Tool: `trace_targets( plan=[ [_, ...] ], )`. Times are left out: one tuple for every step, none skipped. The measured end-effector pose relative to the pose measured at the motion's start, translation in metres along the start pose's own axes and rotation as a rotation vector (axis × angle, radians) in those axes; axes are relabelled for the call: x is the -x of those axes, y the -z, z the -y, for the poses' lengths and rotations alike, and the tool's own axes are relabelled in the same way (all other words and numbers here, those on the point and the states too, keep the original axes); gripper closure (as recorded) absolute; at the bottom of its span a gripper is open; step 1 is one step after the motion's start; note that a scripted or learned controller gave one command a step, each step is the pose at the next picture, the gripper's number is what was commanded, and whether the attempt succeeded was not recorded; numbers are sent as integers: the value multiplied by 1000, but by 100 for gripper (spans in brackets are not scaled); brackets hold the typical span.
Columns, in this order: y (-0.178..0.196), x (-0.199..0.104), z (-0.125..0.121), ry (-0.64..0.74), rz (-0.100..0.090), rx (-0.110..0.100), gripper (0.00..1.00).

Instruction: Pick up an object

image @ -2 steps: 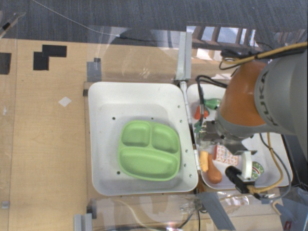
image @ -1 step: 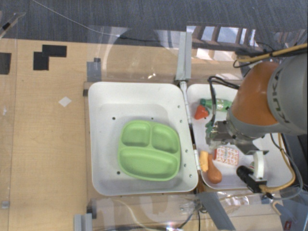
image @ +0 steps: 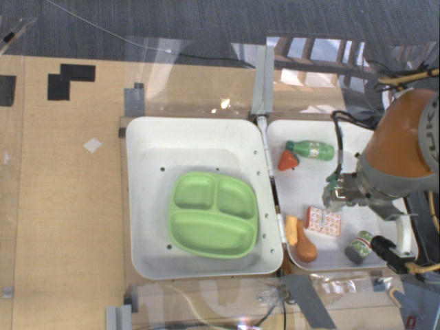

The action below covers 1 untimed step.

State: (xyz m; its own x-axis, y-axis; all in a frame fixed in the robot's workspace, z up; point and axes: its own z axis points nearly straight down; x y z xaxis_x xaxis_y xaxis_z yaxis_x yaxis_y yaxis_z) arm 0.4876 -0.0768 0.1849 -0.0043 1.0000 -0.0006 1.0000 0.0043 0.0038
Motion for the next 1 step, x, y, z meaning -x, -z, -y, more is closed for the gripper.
trace_targets(
  plan=[
    [-73, 11, -6, 2, 0, 20, 100]
  ],
)
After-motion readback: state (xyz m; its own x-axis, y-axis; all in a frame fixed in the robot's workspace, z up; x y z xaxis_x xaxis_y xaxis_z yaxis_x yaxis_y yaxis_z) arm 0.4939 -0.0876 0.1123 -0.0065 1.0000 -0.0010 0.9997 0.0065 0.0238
